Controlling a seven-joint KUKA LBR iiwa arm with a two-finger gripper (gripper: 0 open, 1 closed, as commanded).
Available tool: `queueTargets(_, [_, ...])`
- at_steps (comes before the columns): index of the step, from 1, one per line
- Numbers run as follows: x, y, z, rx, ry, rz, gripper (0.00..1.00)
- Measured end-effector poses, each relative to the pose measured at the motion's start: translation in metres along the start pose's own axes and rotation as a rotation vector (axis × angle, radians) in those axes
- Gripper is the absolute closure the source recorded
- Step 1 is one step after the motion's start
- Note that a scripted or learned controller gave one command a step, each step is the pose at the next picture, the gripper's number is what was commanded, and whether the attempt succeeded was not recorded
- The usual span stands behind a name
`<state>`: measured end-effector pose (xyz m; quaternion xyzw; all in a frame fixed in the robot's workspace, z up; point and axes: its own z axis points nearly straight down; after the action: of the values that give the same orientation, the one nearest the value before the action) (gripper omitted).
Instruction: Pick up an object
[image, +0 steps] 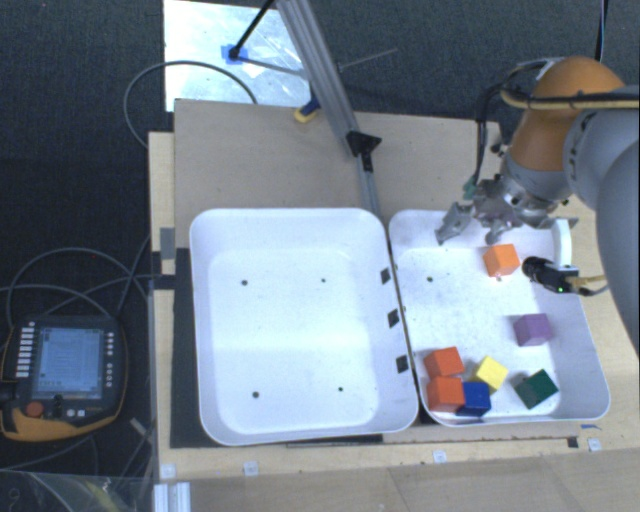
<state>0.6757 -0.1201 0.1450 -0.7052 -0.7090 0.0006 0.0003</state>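
Two white bins (290, 225) are borne by the counter (260, 150); the claw (472, 228) is spread wide above the right bin, beside an orange cube (501, 260), nothing gripped.

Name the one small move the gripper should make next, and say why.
Probably a short shift toward the near edge, then a descent. The gripper hangs at the far end of the right bin, and nothing is seen between its fingers. The orange block lies just beside it, apart from the other blocks, so it looks like the easiest one to close on.
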Motion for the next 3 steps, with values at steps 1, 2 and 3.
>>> queueTargets(1, [0.0, 0.0, 0.052, 0.001, 0.0, 0.0, 0.0])
queueTargets(2, [0.0, 0.002, 0.037, -0.007, -0.002, -0.004, 1.0])
queueTargets(3, [-0.004, 0.001, -0.029, -0.01, -0.002, 0.002, 1.0])
